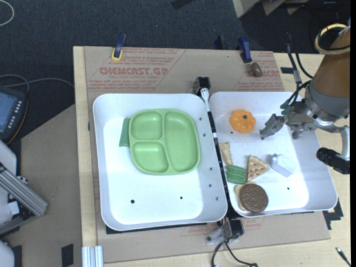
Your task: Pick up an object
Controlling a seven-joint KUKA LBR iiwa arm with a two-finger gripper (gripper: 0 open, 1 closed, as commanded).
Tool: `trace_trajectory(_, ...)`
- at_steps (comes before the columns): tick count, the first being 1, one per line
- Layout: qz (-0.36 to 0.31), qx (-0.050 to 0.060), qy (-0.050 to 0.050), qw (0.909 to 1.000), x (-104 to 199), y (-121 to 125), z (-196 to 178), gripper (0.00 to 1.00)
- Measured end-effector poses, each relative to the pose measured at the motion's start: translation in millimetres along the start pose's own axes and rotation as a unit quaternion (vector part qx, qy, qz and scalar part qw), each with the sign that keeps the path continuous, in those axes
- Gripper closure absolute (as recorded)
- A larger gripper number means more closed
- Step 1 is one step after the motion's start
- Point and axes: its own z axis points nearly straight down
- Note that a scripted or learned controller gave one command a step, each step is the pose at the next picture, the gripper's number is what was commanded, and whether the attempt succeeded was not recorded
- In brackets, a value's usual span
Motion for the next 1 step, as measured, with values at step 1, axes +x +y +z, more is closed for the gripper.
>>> trace_trajectory(1,-0.002,-0.008,-0.001,1.0,0.3,3.1,-8.3,0.0)
